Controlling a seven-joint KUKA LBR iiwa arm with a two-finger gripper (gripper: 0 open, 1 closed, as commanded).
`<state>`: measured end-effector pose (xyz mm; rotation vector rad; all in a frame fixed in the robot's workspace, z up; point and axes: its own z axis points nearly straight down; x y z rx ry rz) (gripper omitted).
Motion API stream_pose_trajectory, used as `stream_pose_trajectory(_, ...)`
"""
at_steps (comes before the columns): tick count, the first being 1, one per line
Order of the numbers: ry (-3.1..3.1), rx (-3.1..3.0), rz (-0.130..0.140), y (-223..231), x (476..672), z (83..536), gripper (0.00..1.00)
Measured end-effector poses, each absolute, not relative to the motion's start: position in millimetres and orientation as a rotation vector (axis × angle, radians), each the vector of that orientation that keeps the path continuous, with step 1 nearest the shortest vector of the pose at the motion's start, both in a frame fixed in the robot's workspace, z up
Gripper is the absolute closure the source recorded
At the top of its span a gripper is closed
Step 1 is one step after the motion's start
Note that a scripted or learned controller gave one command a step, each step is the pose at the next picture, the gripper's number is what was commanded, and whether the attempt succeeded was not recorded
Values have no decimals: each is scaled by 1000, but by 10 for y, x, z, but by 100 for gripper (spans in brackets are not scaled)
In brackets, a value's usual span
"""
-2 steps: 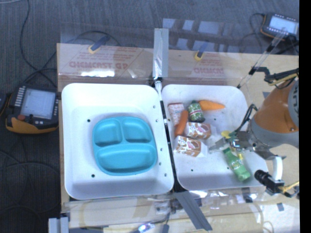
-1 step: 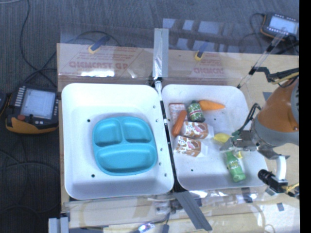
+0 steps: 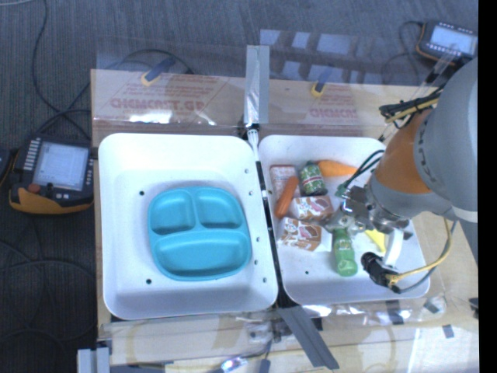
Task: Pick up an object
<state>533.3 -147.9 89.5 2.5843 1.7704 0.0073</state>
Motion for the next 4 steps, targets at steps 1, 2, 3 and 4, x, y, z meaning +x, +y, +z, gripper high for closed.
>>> stream_pose_trajectory(1, 1768, 2585, 6, -1488, 5329, 888, 0)
stream_pose_trajectory(2, 2175, 2247, 6, -1530, 5178, 894, 0)
stream_pose_trajectory(3, 2127, 2301, 14, -1556, 5168, 890, 0)
stream_pose_trajectory(4, 2128, 2301, 12, -1553, 5167, 981, 100)
